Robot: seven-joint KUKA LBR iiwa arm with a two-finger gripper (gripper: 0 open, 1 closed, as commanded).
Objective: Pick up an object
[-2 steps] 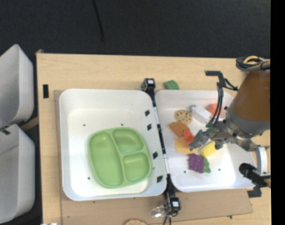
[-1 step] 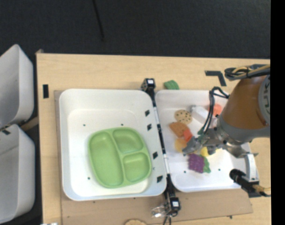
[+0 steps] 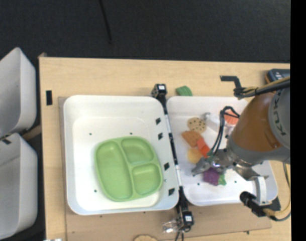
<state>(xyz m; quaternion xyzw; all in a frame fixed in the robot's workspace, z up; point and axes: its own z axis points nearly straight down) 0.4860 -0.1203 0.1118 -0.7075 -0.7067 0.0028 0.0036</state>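
Observation:
My gripper (image 3: 202, 167) hangs low in the right bin (image 3: 193, 195), its grey fingers pointing left beside a purple grape bunch (image 3: 211, 176) with a green bit at its right. Just above the fingertips lie a yellow piece (image 3: 193, 156), an orange-red piece (image 3: 202, 147) and a tan waffle-like piece (image 3: 190, 137). A round speckled cookie (image 3: 196, 124) lies farther back. A red-and-white item (image 3: 231, 117) shows behind the arm's cable. Nothing is visibly between the fingers.
The left bin (image 3: 77, 134) holds a green three-compartment plate (image 3: 127, 168). A small green object (image 3: 183, 91) sits on the bench behind the bins. The orange-banded arm (image 3: 261, 127) covers the right bin's right half. White items stand at the far left.

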